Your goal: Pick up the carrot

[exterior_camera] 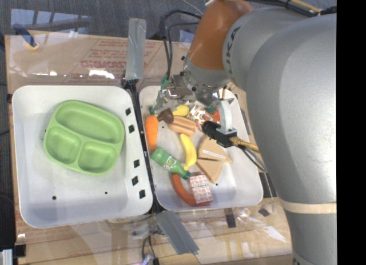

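Orange against the right bin's left wall lay the carrot, near the gripper, whose grip I couldn't tell, so it seemingly needed to shift left, clear of the banana and bottle.

I log an orange carrot, yellow banana, green bottle and red sausage in the white right bin. Lime-green plate sits in the white left bin. Arm grey, band orange.
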Motion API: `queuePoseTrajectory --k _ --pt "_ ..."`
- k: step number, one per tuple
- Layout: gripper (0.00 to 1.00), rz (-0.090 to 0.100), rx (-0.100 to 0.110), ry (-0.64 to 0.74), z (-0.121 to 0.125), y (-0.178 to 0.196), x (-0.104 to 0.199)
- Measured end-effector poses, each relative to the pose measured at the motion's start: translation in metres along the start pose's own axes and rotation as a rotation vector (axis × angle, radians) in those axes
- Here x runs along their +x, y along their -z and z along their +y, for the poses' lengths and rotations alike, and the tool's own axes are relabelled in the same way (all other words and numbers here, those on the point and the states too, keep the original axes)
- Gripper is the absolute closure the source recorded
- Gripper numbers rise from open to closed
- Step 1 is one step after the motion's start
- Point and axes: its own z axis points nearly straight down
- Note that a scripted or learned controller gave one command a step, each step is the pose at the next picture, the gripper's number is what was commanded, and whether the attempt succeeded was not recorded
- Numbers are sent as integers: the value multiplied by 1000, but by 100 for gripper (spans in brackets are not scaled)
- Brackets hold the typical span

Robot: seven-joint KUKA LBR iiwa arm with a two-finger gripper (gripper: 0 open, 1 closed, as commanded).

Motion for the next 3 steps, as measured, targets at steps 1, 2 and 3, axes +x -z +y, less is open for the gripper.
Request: queuePoseTrajectory --k 1,2,3 --pt "100 0 -2 241 -14 36 80" --pt "100 -2 8 208 27 -26 13" --pt "100 3 2 256 12 -22 98"
